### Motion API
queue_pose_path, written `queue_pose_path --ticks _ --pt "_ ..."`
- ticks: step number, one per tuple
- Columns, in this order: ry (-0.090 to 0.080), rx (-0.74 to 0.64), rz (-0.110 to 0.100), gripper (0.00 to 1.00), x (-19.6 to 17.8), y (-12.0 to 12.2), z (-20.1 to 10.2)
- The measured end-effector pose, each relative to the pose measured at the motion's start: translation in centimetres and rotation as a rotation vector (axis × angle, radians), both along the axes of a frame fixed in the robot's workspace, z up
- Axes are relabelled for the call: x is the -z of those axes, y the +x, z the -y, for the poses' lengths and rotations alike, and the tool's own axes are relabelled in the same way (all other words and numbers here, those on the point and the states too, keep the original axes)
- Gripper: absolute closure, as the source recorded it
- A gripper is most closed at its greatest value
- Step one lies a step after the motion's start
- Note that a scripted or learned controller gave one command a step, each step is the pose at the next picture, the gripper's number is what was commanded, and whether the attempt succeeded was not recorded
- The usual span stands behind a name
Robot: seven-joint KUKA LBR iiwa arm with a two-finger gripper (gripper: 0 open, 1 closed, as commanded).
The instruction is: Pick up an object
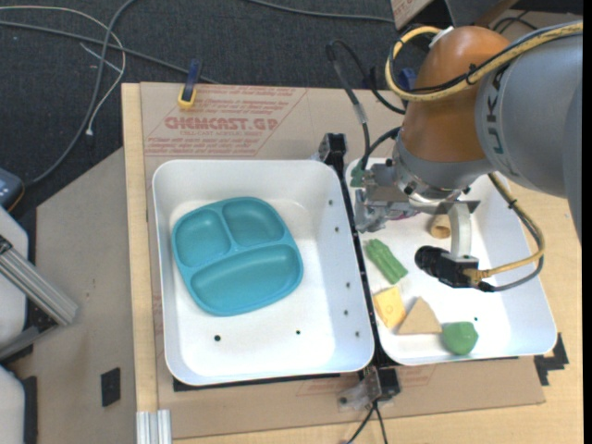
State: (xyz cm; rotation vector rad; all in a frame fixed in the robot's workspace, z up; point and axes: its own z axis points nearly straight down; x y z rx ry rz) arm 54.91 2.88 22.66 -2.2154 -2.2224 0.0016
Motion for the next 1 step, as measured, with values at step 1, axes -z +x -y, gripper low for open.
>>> queue_pose_path --ticks 1 --pt "-0.001 0.001 0.004 1.00 -0.53 0.94 -4.73"
